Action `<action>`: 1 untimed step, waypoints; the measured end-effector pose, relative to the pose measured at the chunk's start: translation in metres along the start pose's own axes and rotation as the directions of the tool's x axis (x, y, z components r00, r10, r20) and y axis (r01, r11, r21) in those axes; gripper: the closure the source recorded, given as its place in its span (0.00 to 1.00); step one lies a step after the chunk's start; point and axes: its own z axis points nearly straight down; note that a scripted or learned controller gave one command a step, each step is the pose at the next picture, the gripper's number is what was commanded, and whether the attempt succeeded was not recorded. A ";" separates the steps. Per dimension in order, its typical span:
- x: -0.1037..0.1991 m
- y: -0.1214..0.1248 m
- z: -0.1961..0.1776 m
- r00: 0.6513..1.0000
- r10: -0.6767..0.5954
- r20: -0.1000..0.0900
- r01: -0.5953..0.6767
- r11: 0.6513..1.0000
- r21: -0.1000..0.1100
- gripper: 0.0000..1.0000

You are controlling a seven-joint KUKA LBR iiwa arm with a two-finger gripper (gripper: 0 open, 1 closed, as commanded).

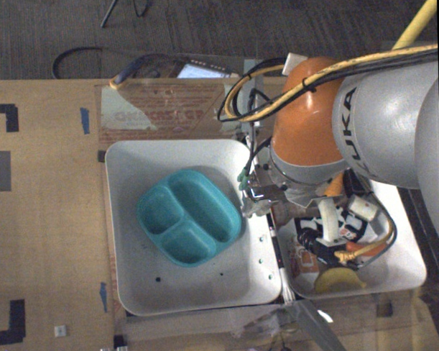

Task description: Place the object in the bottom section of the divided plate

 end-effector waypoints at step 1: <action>-0.008 -0.017 0.014 0.961 0.277 -0.001 -0.277 0.961 0.000 1.00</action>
